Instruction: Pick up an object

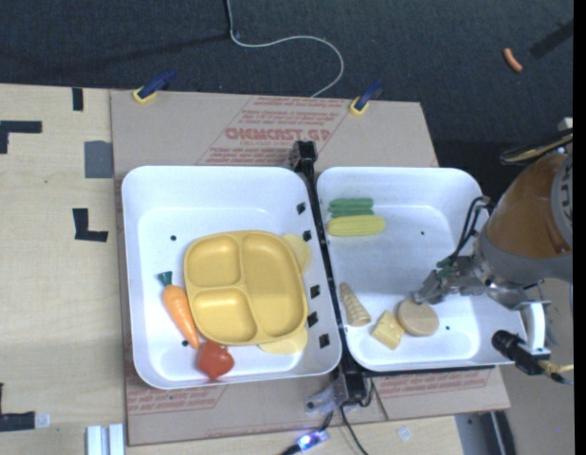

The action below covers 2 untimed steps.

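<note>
Camera view: the pincer (433, 290) sits low in the right bin (464, 186), right over the tan round piece (418, 318), which lies on the bin floor beside a yellow wedge (388, 330). Whether its tips are apart or together I cannot tell. Nothing looks lifted, so the pick seems at the reach stage, with grasp and raise left to do

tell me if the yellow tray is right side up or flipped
Right side up: the yellow tray shows its three hollow sections facing upward in the left bin.
</note>
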Tool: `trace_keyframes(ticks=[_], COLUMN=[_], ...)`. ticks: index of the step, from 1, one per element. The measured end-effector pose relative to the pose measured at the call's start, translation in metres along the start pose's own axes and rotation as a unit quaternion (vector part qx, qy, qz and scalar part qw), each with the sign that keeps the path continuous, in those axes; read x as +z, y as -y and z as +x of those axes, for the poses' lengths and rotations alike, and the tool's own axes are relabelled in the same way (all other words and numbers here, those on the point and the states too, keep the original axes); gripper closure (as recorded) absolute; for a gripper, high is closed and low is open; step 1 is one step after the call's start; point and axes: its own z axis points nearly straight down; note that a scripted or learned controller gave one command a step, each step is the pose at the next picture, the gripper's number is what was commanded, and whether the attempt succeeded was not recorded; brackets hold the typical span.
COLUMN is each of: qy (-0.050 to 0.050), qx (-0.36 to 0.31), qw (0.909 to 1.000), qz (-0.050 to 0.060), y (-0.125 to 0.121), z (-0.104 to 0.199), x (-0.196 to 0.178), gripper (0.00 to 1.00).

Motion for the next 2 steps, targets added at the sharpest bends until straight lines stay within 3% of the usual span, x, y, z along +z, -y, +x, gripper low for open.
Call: trace_keyframes(ticks=[1,2], qy=[-0.001,-0.001], qx=[0.000,-0.001], qw=[1.0000,1.0000], qz=[0.008,0.007], y=[0.008,0.002], z=[-0.004,-0.001], x=[-0.053,-0.115], gripper=[1.00,1.00])
